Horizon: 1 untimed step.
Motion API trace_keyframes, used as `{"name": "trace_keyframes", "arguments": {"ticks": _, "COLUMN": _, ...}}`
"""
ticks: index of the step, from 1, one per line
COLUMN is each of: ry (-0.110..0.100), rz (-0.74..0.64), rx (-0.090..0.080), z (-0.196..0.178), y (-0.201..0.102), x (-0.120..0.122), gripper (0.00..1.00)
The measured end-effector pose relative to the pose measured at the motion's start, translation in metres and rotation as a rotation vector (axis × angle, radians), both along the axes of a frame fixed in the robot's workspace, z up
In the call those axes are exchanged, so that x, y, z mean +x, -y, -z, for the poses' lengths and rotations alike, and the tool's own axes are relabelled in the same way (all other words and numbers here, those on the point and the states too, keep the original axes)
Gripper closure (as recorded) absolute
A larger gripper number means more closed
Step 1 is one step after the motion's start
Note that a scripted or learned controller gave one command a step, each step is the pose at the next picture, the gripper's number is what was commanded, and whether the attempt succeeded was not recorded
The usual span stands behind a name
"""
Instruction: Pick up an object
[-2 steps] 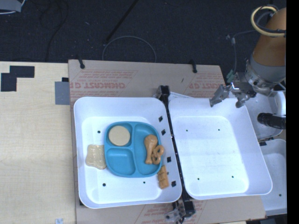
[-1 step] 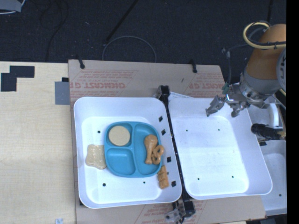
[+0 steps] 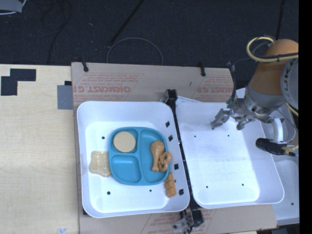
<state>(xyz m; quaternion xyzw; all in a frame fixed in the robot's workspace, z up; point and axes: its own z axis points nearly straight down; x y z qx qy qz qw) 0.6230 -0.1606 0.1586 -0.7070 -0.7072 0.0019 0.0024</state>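
A blue divided plate (image 3: 127, 172) lies in the left bin (image 3: 92, 113). A round tan cookie (image 3: 124, 141) sits in its top-left compartment, and a twisted brown pretzel piece (image 3: 160, 156) lies in its right compartment. A pale bread slice (image 3: 100, 163) rests on the bin floor just left of the plate. A small brown chunk (image 3: 170, 185) lies by the plate's lower right corner. My gripper (image 3: 229, 122) hangs over the upper right part of the right bin (image 3: 229, 179), far from all these objects. Its fingers (image 3: 217, 120) are spread open with nothing between them.
A black divider (image 3: 176, 145) runs between the two bins. The bins stand on a brown cardboard sheet (image 3: 136, 84) on the wooden bench. The arm's grey and orange body (image 3: 273, 77) rises at the right edge.
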Motion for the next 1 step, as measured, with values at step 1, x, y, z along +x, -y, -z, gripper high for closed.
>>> {"name": "trace_keyframes", "arguments": {"ticks": 1, "ry": 0.0, "rz": 0.0, "rx": 0.0, "z": 0.0477, "y": 0.0076, "x": 0.0013, "gripper": 0.0}}
